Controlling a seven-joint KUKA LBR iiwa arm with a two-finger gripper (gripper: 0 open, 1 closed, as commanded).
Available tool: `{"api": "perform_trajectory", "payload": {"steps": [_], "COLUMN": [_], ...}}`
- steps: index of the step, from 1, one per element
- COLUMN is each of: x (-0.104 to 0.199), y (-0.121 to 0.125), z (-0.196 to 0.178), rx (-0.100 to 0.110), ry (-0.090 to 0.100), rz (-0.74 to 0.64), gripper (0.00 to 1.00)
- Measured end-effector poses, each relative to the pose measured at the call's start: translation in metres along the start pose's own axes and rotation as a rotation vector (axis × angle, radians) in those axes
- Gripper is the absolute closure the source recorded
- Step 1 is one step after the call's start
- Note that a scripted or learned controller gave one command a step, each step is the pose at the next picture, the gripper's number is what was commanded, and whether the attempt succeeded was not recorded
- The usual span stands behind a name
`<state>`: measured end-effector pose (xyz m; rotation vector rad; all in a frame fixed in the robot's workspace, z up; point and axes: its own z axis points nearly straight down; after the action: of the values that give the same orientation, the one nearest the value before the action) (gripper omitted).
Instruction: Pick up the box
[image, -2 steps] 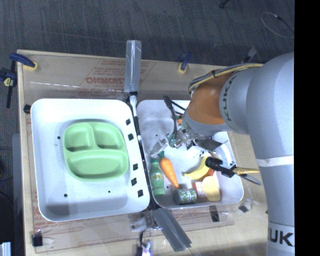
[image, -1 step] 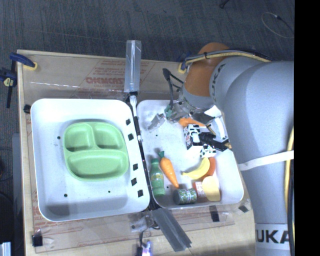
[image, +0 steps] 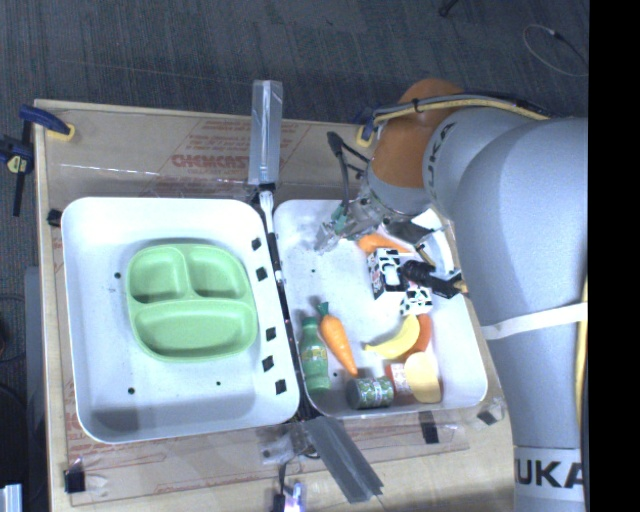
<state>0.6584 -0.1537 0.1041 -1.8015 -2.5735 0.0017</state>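
A small black-and-white printed item, which looks like the box (image: 387, 270), lies in the right bin (image: 300, 300) just right of its middle, partly under the arm. The gripper (image: 343, 224) hangs low over the far part of that bin, up and to the left of the box, about a hand's width from it. I see nothing held in it. The grey arm with its orange band (image: 405, 150) covers the bin's right rim.
The right bin's near half is crowded: a carrot (image: 338, 344), a green bottle (image: 314, 356), a banana (image: 394, 340), a can (image: 372, 392) and a yellow block (image: 425, 378). An orange piece (image: 380, 242) lies by the box. A green divided plate (image: 192, 300) sits in the left bin (image: 85, 330).
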Motion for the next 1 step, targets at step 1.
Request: {"api": "perform_trajectory", "payload": {"steps": [1], "x": [-0.0334], "y": [-0.0770], "z": [-0.0253], "rx": [0.001], "ry": [0.001], "rz": [0.115], "gripper": [1.00]}}
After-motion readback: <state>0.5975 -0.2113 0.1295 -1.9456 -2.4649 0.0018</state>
